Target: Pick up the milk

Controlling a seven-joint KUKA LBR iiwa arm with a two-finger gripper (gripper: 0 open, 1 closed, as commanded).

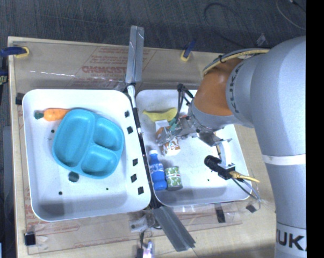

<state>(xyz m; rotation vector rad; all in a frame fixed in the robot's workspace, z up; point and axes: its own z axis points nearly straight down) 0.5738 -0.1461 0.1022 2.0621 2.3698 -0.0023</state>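
Note:
The milk point(170, 143), a small white carton with orange and brown print, lies tilted in the upper middle of the right bin point(229, 195). My gripper point(174, 131) reaches in from the right and sits right over the carton's upper end, touching or nearly touching it. The wrist hides part of the carton, so I cannot make out a grasp. The carton appears to rest on the bin floor.
A yellow banana point(160, 114) lies just behind the milk. A blue bottle point(157, 171) and a green can point(173, 177) stand in front of it near the bin's left wall. The left bin point(43, 198) holds a blue divided plate point(89, 142) and a carrot point(54, 113).

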